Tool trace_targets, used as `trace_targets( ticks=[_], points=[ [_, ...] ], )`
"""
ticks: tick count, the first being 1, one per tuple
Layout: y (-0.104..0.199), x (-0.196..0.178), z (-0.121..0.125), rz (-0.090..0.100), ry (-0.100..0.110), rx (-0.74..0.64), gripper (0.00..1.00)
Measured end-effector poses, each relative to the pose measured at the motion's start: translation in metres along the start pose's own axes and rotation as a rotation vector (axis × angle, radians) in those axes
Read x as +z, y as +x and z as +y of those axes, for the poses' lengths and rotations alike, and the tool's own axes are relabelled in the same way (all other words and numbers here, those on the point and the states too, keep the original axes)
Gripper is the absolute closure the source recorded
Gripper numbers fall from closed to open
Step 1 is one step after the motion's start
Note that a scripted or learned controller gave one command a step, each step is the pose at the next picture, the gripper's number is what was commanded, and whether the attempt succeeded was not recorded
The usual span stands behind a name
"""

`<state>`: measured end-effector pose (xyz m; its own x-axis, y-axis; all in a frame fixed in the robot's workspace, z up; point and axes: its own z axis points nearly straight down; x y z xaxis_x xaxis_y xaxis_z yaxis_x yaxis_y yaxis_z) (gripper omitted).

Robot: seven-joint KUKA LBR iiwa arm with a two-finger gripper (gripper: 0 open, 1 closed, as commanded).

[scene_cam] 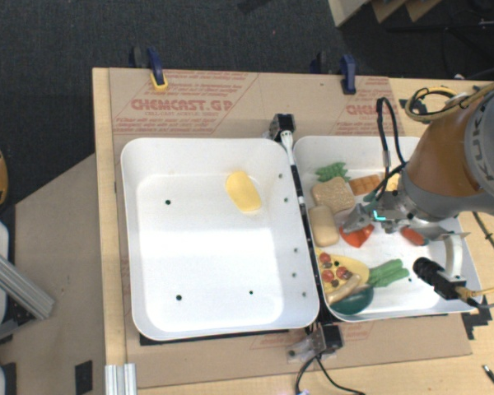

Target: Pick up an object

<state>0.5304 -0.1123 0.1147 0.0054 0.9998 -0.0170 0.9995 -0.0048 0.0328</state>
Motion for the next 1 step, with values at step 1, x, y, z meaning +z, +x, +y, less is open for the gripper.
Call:
trace_targets(
  ticks=[1],
  points=[
    [-0.0002, -0.0106, 0.0009, -0.001, -0.003, 0.0, 1.0]
  ],
)
